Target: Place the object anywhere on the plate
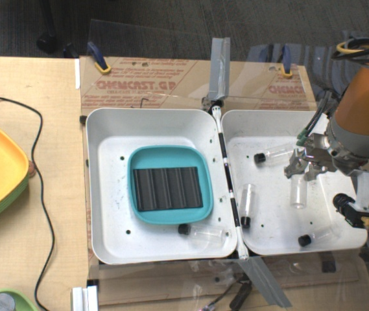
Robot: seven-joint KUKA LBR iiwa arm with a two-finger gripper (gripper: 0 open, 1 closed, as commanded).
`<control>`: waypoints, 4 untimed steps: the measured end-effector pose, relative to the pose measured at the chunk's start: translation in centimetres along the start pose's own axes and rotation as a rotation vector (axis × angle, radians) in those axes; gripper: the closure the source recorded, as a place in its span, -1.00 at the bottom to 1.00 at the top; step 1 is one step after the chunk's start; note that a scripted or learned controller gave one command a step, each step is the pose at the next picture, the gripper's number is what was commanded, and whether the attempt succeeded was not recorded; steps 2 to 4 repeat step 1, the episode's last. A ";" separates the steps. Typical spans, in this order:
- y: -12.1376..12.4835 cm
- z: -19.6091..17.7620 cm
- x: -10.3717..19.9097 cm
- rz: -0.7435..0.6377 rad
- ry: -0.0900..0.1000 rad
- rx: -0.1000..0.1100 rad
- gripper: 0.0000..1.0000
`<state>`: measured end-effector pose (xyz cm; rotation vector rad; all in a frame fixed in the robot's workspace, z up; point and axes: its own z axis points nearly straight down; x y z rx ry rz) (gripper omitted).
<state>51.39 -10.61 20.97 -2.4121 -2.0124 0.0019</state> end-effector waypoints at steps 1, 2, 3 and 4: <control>0.0 0.0 0.0 0.000 0.000 0.000 -1.00; 0.0 0.0 0.0 0.000 0.000 0.000 -1.00; 0.0 0.0 0.0 0.000 0.000 0.000 -1.00; 0.0 0.0 0.0 0.000 0.000 0.000 -1.00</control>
